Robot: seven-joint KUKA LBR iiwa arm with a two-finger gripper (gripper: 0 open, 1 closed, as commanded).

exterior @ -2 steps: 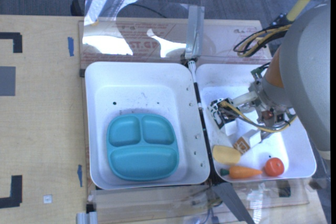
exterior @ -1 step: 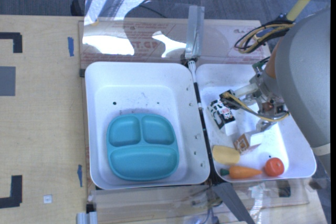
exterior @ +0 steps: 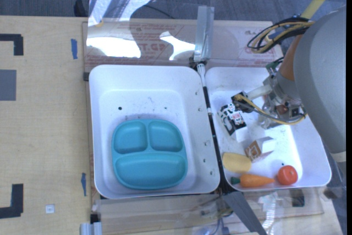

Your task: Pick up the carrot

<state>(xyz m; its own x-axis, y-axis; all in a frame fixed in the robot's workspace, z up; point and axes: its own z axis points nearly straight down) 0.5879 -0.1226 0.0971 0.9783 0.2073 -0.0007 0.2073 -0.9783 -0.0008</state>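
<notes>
The carrot [exterior: 256, 180] is orange with a green tip at its left end. It lies flat along the front wall of the right bin [exterior: 313, 140]. My gripper [exterior: 265, 117] hangs over the back half of that bin, well behind the carrot and apart from it. Nothing shows between gripper and carrot except a small brown and white block [exterior: 257, 148].
A red tomato [exterior: 287, 174] sits just right of the carrot, and a pale yellow piece [exterior: 236, 161] lies just behind its left end. The left bin [exterior: 104, 91] holds a teal divided plate [exterior: 148, 154]. The grey arm [exterior: 324, 74] covers the right bin's far right side.
</notes>
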